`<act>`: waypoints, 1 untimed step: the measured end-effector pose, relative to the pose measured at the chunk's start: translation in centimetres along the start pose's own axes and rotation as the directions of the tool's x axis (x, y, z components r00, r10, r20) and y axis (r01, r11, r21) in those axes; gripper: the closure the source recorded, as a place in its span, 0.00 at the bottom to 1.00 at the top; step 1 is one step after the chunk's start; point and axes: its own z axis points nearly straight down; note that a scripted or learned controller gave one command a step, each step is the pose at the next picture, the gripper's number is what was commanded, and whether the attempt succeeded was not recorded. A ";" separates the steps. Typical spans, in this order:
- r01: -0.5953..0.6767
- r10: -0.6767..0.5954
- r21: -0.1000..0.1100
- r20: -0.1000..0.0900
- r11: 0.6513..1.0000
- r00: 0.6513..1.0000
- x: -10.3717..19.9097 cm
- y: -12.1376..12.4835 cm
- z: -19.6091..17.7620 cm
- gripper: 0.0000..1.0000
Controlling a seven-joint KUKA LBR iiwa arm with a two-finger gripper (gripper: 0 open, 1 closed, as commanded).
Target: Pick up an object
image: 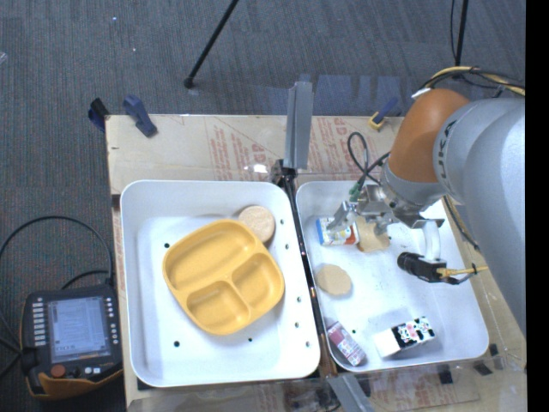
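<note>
Gripper [371, 221] over tan piece [374, 239] (small carton [337, 231] just beside)

Small carton [338, 231] lies in right bin [467, 316]

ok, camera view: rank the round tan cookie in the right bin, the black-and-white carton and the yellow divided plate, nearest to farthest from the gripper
1. Round tan cookie, right bin, below-left of the gripper.
2. Black-and-white carton, right bin's near edge.
3. Yellow divided plate, left bin.
</note>
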 end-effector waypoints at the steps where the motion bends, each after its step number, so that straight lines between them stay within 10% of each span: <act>1: 0.265 -0.265 -0.004 0.004 0.964 0.964 0.7 -0.2 -0.1 0.00</act>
